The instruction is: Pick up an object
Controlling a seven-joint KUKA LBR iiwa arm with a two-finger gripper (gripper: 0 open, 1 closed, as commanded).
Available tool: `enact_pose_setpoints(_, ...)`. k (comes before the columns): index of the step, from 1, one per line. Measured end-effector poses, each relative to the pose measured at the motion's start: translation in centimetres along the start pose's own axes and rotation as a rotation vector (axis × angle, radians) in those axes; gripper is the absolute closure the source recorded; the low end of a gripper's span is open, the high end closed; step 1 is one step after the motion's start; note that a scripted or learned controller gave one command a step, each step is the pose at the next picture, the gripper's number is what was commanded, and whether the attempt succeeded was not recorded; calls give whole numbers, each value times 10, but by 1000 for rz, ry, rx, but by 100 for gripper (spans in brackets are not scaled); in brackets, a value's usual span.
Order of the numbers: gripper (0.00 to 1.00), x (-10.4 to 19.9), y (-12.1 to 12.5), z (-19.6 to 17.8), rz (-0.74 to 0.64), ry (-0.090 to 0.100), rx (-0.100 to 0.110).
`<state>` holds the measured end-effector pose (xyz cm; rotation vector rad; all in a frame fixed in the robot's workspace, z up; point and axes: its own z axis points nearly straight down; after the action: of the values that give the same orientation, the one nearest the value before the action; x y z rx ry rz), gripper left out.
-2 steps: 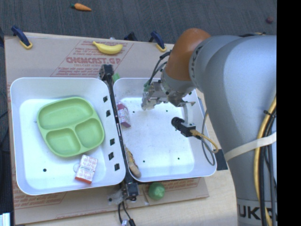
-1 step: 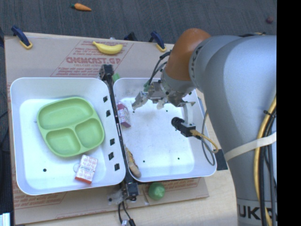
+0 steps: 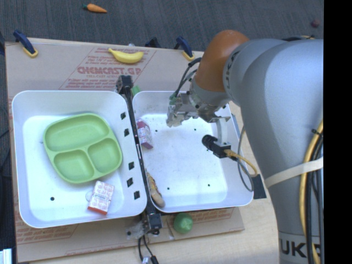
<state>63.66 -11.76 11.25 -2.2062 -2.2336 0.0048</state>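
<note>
My gripper (image 3: 174,118) hangs over the back part of the right bin (image 3: 190,199), under the orange-banded wrist. A small pink and white packet (image 3: 144,133) lies against that bin's left wall, a short way left of the gripper. A tan, peanut-shaped item (image 3: 154,192) rests at the bin's front left corner. The left bin (image 3: 22,164) holds a green divided plate (image 3: 82,146) and a red and white box (image 3: 100,197) near its front.
A yellow banana (image 3: 126,54) lies on the cardboard behind the bins. A green ball (image 3: 183,222) sits in front of the right bin. Blue clamps (image 3: 26,43) grip the board's back edge. The big grey arm covers the bench's right side.
</note>
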Motion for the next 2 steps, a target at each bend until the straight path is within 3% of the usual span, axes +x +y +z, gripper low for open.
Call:
enact_pose_setpoints(1,0,0,0,0,0,0,0)
enact_pose_setpoints(2,0,86,21,-81,6,3,-3)
